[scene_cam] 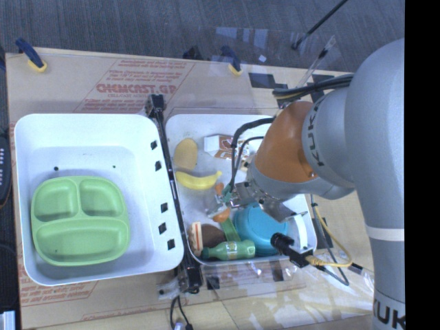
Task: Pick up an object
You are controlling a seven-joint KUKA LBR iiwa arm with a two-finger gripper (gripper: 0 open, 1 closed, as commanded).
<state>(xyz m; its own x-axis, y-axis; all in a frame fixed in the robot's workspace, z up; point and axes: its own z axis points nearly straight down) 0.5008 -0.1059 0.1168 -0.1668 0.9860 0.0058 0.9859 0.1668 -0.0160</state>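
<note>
The gripper hung low in the right bin amid a banana, blue bowl and green bottle, its fingers' spread impossible to tell, so crowding risked a glancing, empty grasp.

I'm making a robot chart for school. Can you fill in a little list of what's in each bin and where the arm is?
left bin: green divided tray
right bin: banana, pale yellow fruit, green bottle, blue bowl, brown round item, more small toys
arm: reaches in over the right bin
end effector: low among the toys; fingers hard to make out
</note>
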